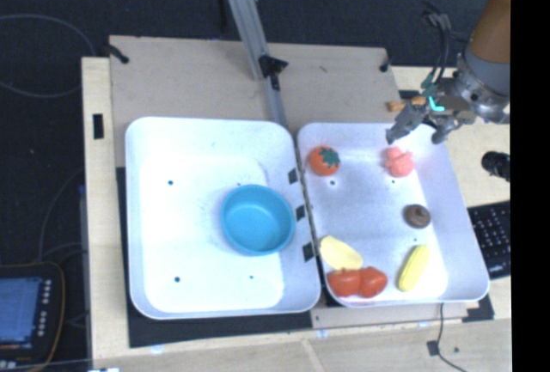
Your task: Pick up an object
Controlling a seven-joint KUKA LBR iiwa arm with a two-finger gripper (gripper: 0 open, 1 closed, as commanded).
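Gripper (420, 132): seen above the far right corner of the right bin (451, 190); fingers spread apart, nothing held between them.
Pink object (397, 161): lying just below the gripper, slightly to its left, on the bin floor, apart from the fingers.
Tomato (324, 160): placed well left of the gripper, near the bin divider.
Brown disc (417, 216): found below the gripper, past the pink object.
Yellow banana (413, 267), yellow wedge (340, 254), red pepper (357, 282): grouped far below the gripper.
Blue bowl (257, 219): set in the left bin (172, 155), well apart.

An orange band tops the grey wrist, with dark cables beside the hand (419, 129).
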